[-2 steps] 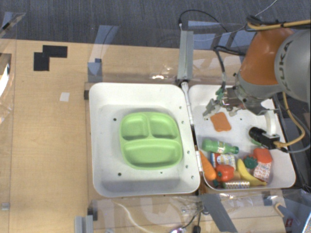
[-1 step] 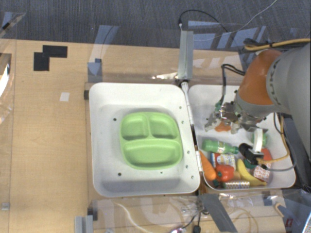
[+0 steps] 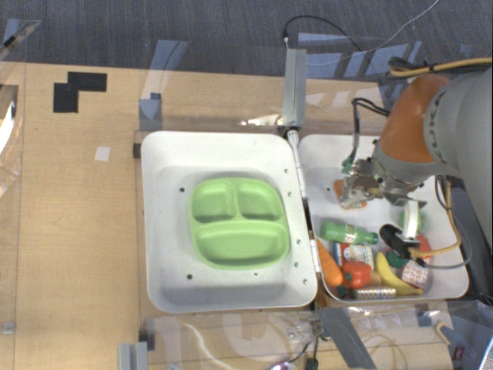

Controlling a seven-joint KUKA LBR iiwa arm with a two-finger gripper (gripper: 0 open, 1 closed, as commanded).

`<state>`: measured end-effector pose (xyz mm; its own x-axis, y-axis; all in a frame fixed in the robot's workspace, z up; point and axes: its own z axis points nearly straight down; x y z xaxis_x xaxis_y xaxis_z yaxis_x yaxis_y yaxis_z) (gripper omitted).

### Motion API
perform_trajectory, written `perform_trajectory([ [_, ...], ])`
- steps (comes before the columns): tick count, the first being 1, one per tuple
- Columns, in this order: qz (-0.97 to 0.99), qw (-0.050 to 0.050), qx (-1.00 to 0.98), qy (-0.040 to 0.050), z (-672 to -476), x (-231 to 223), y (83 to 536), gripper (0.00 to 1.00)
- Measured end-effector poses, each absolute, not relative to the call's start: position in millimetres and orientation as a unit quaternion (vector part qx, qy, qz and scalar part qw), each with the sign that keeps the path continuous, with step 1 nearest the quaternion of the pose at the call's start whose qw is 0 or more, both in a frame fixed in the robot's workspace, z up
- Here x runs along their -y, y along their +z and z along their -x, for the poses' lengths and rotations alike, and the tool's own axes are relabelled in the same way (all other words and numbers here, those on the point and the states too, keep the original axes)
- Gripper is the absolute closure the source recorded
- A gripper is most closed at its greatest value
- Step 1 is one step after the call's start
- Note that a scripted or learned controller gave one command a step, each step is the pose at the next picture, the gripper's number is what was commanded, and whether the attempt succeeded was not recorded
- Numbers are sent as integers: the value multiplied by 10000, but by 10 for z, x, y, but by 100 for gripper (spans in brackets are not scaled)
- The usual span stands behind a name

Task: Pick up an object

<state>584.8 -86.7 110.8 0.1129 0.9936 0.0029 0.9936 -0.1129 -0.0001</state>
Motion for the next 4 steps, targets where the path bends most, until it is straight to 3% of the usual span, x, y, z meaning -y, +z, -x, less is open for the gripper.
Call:
perform_trajectory([
  [1,8192,-4,5736,-4,-6280,341,1836,100],
  [2,7892,-16,6142,-10,-6466,814,2828,100],
  [3,7457,-10,6663,-1,-6702,1315,2548,100],
  [4,6418,-5,7669,-2,-5959,1240,2248,100],
])
